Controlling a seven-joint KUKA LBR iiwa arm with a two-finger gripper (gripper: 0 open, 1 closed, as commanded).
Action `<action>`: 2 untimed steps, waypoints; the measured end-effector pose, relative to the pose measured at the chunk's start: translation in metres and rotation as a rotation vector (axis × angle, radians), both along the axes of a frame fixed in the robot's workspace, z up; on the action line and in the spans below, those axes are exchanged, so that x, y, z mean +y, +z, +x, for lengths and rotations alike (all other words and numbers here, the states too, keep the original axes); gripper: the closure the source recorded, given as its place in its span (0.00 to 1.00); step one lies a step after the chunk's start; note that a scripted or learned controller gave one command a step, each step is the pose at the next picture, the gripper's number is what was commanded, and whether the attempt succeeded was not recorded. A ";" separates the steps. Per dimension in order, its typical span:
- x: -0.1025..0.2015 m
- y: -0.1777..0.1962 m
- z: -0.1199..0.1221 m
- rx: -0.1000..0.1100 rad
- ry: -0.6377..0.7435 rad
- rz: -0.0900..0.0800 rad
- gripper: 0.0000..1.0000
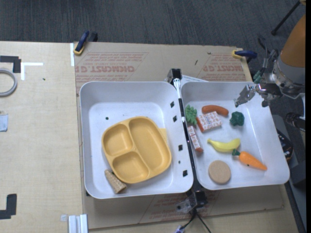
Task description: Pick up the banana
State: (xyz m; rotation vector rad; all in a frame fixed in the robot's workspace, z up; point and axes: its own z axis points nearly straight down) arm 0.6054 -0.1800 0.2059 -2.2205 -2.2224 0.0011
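Observation:
The yellow banana lies flat in the right bin, near its middle, with its tip close to a carrot. My gripper hangs over the bin's far right corner, well up and to the right of the banana. Its fingers stand open with nothing between them.
Around the banana lie a red sausage, a broccoli floret, a red-and-white packet, a leafy green, a wrapped bar and a round biscuit. The left bin holds a yellow divided plate and a brown piece.

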 end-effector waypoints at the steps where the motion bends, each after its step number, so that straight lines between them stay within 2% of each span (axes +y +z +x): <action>1: 0.052 -0.085 -0.065 -0.001 0.301 0.000 0.00; 2: 0.072 -0.113 -0.086 -0.001 0.624 0.001 0.00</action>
